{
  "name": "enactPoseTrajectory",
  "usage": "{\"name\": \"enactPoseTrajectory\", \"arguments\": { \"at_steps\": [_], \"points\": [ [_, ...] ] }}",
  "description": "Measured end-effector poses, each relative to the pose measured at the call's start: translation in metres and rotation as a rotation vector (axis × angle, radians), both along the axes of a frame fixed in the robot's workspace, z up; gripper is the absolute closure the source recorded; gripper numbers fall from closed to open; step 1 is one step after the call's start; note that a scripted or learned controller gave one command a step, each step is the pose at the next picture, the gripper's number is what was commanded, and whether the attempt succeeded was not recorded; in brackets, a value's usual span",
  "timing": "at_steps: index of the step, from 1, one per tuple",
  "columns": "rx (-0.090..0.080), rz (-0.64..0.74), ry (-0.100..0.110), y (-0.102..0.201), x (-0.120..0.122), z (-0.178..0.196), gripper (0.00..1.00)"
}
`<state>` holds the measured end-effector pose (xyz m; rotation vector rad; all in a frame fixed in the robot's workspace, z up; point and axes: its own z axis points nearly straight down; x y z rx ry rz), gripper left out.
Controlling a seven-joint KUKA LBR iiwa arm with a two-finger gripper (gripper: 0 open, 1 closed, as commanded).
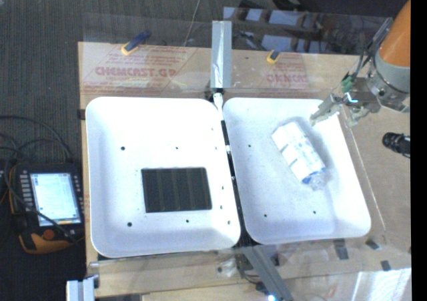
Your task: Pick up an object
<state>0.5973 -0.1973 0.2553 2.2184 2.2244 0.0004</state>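
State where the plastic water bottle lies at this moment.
In the camera view, the plastic water bottle lies on its side in the right bin, in its upper half, below and left of the gripper.

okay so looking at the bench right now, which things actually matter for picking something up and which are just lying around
For the job:
- plastic water bottle, lying in the right bin
- dark ridged panel, flat in the left bin
- hand, above the right bin's far right corner

Lying about:
- handheld screen unit on the floor, left of the bench
- two clamps on the bench's far edge
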Motion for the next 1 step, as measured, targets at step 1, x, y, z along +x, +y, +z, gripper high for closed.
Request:
{"name": "enactPoseTrajectory", "arguments": {
  "at_steps": [1],
  "points": [
    [-0.001,0.196,0.000,-0.0218,-0.0535,-0.0781,0.00]
  ]
}}
